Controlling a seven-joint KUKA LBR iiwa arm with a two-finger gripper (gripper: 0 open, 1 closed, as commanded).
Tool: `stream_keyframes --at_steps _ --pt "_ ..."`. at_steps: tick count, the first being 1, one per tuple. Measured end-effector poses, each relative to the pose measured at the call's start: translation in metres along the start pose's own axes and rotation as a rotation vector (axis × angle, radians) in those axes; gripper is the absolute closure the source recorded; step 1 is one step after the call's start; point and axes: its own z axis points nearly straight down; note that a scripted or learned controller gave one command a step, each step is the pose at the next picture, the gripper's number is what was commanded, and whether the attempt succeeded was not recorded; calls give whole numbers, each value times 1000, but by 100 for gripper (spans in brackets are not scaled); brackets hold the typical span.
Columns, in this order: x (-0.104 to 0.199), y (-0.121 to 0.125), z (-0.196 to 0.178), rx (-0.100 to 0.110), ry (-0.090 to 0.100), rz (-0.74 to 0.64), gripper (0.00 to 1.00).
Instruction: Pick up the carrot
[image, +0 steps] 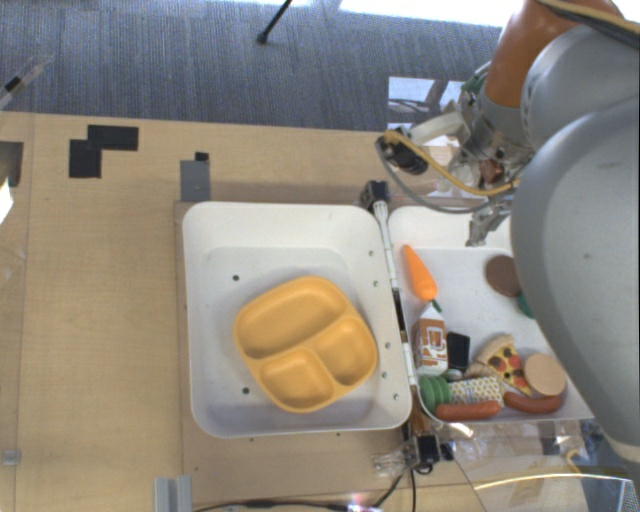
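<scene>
Looming largest, your grey arm (585, 240) sweeps in over the right bin (455, 262) and covers much of it. Look at the carrot (419, 272): it lies flat on that bin's floor, just beside the wall shared with the left bin, tip pointing up and away. Below the carrot stands a small bottle (432, 340), and past that a heap of toy food: a pizza slice (498, 354), a sausage (467, 410), a round biscuit (546, 374). Across the wall from the carrot, the yellow divided plate (305, 342) sits in the left bin (205, 300). Your gripper (487, 195) hovers up beyond the carrot near the bin's far edge, and I cannot tell its state. Nothing's lifted yet, so by my reading the whole job is ahead: descend, close, raise.
</scene>
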Motion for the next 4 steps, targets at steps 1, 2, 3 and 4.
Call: stream_keyframes --at_steps 1,2,3,4 --pt "5 15 75 0 -7 -216 0" --pt "-60 10 88 0 -6 -82 0" --pt "-60 10 88 1 -6 -83 0" --pt "-60 10 88 1 -6 -83 0"
